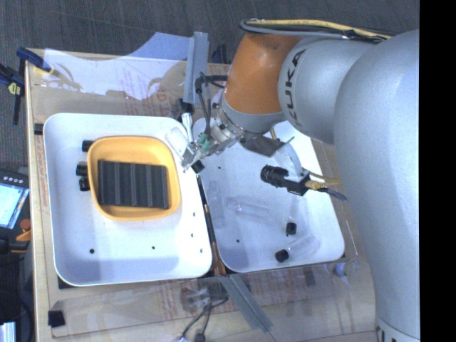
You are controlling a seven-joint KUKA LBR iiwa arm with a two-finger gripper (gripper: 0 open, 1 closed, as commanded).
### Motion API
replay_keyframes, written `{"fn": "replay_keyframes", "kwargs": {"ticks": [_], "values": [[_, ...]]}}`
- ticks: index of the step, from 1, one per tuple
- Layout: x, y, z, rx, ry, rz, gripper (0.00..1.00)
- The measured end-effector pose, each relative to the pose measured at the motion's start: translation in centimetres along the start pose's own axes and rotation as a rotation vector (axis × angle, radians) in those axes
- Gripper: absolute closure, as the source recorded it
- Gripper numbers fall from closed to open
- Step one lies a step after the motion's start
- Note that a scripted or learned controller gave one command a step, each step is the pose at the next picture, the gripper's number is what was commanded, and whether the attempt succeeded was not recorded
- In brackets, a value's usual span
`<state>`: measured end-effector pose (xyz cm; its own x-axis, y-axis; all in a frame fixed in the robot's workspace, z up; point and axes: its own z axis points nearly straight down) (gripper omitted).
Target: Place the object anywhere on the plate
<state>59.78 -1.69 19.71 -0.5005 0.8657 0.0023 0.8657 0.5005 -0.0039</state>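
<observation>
A yellow plate [133,147] lies in the left bin [107,262] with a dark grey ribbed slab [135,184] on it. My gripper [192,157] hangs over the divide between the two bins, just off the plate's right rim. A small dark bit [199,167] shows at its tip, but what it is stays unclear. Two small black pieces [291,228] [282,255] lie in the right bin [320,251] near its front.
Small black pieces [83,169] sit against the plate's left edge in the left bin. A faint clear object [249,208] lies mid right bin. The arm's orange band [260,77] and grey body cover the right bin's far side. Papers [107,77] lie behind the bins.
</observation>
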Motion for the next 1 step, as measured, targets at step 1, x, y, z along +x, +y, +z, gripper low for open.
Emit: {"fn": "replay_keyframes", "kwargs": {"ticks": [1], "values": [[-0.04, -0.01, -0.02, 0.000, -0.001, 0.001, 0.00]]}}
